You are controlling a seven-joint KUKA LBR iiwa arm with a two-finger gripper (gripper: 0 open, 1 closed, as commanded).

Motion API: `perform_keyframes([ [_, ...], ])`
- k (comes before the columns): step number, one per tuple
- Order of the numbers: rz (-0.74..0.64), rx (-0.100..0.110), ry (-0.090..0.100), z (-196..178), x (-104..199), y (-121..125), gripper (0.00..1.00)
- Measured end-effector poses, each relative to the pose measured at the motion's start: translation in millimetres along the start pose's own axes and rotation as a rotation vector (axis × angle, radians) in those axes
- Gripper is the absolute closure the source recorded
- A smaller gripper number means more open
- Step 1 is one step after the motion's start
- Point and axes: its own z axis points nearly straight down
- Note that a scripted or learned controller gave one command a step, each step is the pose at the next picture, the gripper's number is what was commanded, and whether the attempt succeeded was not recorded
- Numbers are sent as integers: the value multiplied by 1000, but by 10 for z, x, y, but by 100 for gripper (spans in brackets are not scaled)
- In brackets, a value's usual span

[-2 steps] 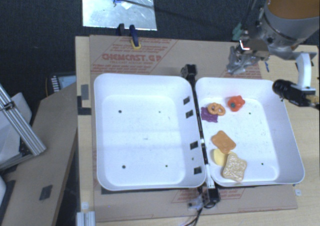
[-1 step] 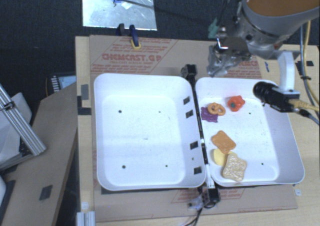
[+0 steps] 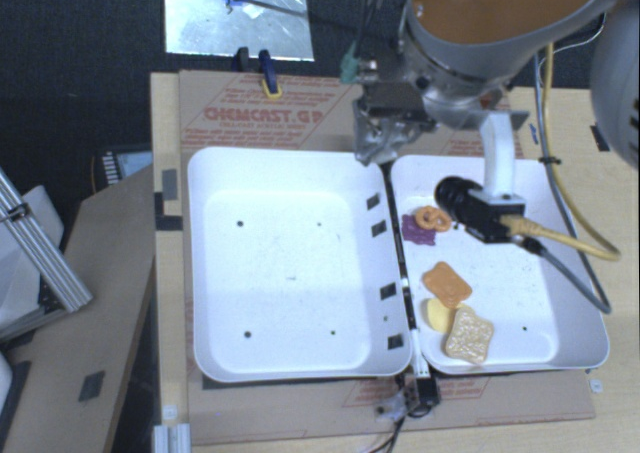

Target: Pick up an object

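Note:
In the right bin (image 3: pixel 560 341) lie several small food-like pieces: a pretzel-shaped brown ring (image 3: pixel 433 218) on a purple piece (image 3: pixel 418 231), an orange cracker (image 3: pixel 447 284), a yellow piece (image 3: pixel 437 315) and a pale speckled toast slice (image 3: pixel 468 335). My gripper (image 3: pixel 378 148) hangs over the far end of the divider between the two bins, up and left of the pretzel. Nothing shows between its fingers.
The left bin (image 3: pixel 280 271) is a bare white tray. A black cylindrical fitting (image 3: pixel 478 209) on a white bracket with a yellow cable reaches over the right bin beside the pretzel. Cardboard lies under both bins. A blue clamp (image 3: pixel 268 71) sits at the back.

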Motion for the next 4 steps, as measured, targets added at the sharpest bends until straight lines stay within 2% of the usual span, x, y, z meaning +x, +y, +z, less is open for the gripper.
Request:
perform_keyframes([
  [1, 11, 12, -6, 1504, 180, 128, 100],
  [2, 6, -17, 6, -630, 310, -93, 100],
  [3, 5, 1, -1, -523, 663, 30, 100],
  [4, 7, 1, -2, -524, 646, 27, 0],
])
